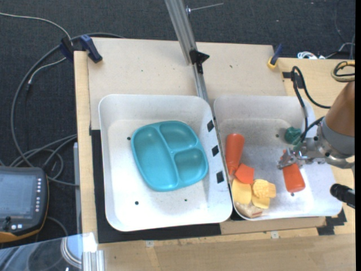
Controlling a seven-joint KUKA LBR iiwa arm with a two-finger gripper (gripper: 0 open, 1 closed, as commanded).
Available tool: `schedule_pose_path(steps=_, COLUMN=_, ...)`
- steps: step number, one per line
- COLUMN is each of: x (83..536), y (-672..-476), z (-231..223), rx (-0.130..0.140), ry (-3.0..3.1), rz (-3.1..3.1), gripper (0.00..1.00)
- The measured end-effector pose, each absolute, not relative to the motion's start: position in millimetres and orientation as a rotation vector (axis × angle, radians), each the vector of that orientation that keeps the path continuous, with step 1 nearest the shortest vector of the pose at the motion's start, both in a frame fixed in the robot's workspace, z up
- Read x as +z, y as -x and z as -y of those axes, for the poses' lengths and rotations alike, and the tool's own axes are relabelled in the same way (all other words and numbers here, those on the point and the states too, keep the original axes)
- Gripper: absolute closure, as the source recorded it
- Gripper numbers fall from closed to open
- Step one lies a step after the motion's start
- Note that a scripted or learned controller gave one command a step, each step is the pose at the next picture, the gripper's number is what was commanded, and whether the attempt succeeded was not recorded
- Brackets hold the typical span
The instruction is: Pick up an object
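My gripper (289, 159) reaches in from the right and hangs low over the right bin (265, 109). Directly in front of it lies a red-orange block (294, 179), touching or nearly touching the gripper's tip. A small teal object (292, 133) sits just behind the gripper. Further left in the same bin are an orange carrot-shaped piece (234, 147), an orange cube (244, 174), and two yellow pieces (242, 193) (263, 189) bunched near the front edge.
The left bin (113, 123) holds a teal divided plate (169, 154). A metal pole (183, 21) slants down to the wall between the bins. Cables run along the bench at the right (302, 89).
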State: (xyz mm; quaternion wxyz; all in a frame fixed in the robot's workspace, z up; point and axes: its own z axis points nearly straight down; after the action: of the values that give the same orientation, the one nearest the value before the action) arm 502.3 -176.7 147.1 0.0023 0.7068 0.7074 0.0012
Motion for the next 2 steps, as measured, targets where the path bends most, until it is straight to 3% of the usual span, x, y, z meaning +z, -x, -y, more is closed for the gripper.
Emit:
schedule_pose_path(steps=1, x=201, y=-503.9, z=177, rx=0.005, ry=-2.215, rz=-2.219, gripper=1.00)
schedule_pose_path(steps=2, x=204, y=-520.5, z=137, rx=0.004, ry=-2.214, rz=-2.227, gripper=1.00)
